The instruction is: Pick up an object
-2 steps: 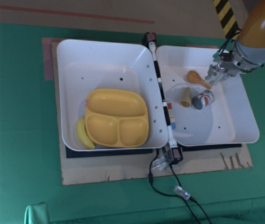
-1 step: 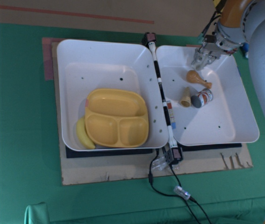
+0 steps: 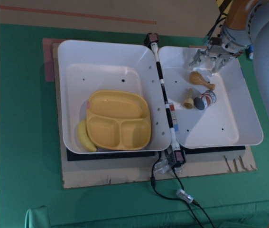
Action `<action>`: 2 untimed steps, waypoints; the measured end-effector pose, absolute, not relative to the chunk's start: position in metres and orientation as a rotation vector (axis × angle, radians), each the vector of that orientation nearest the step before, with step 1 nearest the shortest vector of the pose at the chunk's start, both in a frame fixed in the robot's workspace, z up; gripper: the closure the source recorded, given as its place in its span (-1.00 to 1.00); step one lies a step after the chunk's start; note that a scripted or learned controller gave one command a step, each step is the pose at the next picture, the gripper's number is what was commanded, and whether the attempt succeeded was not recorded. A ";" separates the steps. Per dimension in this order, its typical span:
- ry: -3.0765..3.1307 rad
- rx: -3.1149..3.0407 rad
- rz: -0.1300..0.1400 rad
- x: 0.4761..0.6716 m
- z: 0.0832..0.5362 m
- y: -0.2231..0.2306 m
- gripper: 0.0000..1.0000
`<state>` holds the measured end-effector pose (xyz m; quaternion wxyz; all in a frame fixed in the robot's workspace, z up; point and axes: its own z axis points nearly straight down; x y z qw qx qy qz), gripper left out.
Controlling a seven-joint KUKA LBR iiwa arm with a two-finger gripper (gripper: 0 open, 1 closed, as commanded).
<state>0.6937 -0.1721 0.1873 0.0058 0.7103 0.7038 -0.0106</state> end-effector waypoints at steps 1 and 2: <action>2.203 2.230 -0.011 0.697 0.205 -0.168 1.00; 2.200 2.229 -0.019 0.696 0.205 -0.171 -1.00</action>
